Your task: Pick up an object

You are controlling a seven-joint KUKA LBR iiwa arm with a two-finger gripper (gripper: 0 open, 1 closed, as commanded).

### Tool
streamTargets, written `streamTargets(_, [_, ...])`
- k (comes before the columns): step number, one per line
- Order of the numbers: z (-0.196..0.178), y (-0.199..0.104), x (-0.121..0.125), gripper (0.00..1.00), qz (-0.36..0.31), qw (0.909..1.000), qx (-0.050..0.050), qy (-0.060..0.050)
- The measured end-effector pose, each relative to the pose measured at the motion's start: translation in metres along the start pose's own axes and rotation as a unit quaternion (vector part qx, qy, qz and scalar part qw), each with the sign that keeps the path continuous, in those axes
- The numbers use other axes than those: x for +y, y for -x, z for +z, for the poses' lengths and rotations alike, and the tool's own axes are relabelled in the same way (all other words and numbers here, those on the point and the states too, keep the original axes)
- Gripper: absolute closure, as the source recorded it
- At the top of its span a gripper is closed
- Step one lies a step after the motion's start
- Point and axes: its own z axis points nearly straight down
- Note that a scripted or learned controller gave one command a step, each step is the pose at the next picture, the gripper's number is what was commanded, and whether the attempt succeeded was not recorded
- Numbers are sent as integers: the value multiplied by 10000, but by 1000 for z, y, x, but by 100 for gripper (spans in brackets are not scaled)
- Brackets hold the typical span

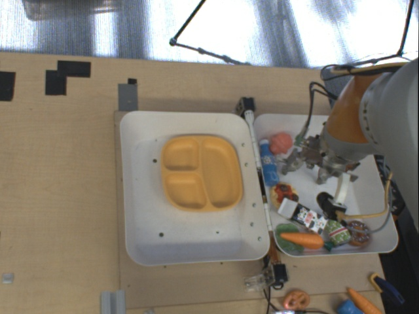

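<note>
Your claw (308,159) is hovering at the right of the frame, just beside a round, salmon-pink ball (281,142); you cannot tell how open it is.

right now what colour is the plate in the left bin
The plate is yellow-orange; the camera view shows it.

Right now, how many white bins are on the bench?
2. The left bin holds a yellow plate; the right bin, beside it, holds small toys beneath the arm.
</note>
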Motion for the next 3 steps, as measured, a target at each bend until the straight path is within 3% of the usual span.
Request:
streamTargets(1, [-1, 34, -88, 0, -899, 9959, -16, 8])
streamTargets(2, [0, 66, -58, 0, -3280, 9447, -12, -8])
streamTargets(3, [-22, 113, -40, 0, -2673, 9636, -9, -27])
